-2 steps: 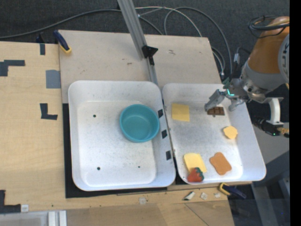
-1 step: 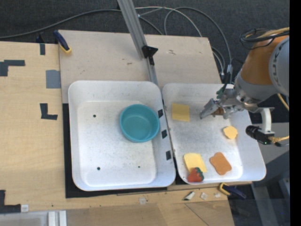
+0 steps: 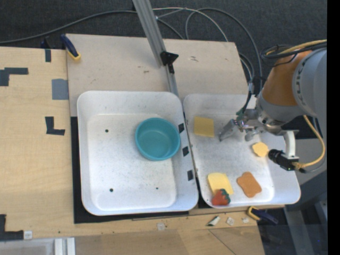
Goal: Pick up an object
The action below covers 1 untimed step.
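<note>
In the right bin (image 3: 276,198) lie a pale yellow square block (image 3: 203,126), a small yellow lump (image 3: 260,150), a yellow wedge (image 3: 219,182), a red strawberry-like toy (image 3: 221,197) and an orange slice (image 3: 248,184). My gripper (image 3: 235,136) hovers low over the upper middle of that bin, between the square block and the small yellow lump. Its fingers are spread open with only bin floor between them. The left fingertip (image 3: 223,135) points toward the square block, a short gap away.
A teal bowl (image 3: 156,138) sits in the left bin (image 3: 95,158), near its right wall. A grey metal pole (image 3: 154,31) slants down to the bins' shared top edge. Cables (image 3: 223,20) loop behind the right bin.
</note>
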{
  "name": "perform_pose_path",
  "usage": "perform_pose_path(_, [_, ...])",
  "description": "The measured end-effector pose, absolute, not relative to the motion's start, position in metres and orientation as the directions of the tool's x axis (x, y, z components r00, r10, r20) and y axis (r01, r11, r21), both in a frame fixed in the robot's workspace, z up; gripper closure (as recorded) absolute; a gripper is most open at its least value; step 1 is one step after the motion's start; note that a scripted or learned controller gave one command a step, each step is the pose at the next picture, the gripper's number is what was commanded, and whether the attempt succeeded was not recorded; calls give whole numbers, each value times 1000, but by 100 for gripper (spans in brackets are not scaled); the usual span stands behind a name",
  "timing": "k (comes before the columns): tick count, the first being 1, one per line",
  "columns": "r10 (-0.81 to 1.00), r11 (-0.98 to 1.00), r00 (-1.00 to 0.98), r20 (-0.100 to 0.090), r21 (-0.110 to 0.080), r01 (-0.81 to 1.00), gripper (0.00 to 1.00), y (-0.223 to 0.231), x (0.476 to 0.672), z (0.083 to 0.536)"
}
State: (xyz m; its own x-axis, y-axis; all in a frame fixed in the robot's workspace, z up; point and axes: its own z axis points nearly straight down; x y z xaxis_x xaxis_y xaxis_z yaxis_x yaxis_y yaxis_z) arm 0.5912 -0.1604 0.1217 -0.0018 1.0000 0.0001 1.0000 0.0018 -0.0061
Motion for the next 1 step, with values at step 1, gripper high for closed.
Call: perform_pose_path(1, [1000,2,-2,-2,0,1000,0,-160,592,89])
